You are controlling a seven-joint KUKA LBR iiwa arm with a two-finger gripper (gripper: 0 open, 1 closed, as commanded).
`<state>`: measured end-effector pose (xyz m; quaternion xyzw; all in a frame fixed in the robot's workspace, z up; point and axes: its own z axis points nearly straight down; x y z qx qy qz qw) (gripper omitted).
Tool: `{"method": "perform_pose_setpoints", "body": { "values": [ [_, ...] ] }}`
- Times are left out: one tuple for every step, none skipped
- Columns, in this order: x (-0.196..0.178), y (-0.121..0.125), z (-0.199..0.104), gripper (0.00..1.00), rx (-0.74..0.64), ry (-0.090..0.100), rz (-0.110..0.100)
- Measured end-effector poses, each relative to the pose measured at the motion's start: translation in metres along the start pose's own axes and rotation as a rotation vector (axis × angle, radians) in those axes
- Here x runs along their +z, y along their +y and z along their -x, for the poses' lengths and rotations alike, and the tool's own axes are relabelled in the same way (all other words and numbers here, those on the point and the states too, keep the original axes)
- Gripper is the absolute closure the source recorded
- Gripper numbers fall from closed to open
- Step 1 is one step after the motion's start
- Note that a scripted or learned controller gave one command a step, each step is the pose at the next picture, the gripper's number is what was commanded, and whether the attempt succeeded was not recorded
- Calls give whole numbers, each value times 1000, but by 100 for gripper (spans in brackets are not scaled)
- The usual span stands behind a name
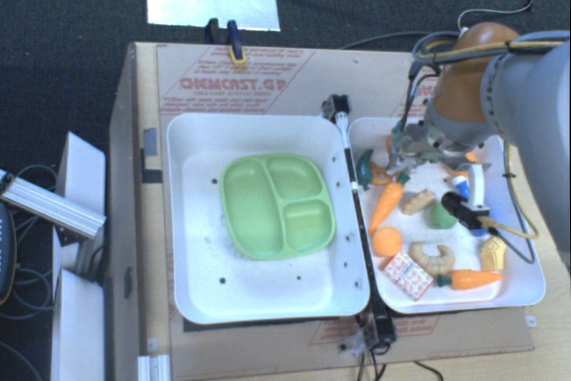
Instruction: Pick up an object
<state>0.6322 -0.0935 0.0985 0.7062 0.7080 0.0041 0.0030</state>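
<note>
Well, you had the gripper [403, 154] down in the right bin [526, 281], close to its far left corner, and its tip was too dark and small to tell whether it had hold of anything. No one thing was named for you, so any toy would do. A long orange carrot [384, 204] lay just below the gripper, near the bin's left edge, and an orange ball [387, 241] sat beside the carrot's near end. A tan piece [417, 202] and a green piece [442, 215] lay in the middle. A bumpy tan toy [437, 258], a red and white block [408, 275], a small carrot [473, 279] and a yellow corn piece [492, 254] lay along the near edge. These all looked like light plastic play food, hard and smooth, so they would likely slip or roll if pinched off centre. You would probably do best with the long carrot, taken across its thick middle. The ball looked likely to roll away. The left bin [192, 281] held a green tray [277, 204] with three parts.
</note>
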Motion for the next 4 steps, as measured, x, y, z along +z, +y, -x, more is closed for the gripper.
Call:
{"method": "perform_pose_setpoints", "body": {
  "values": [
    [0, 0, 0, 0, 0, 0, 0],
    [9, -33, -1, 0, 5, -9, 4],
    [-1, -33, -4, 100, 1, -4, 2],
    [-128, -52, -71, 100, -2, -1, -5]
  ]
}}
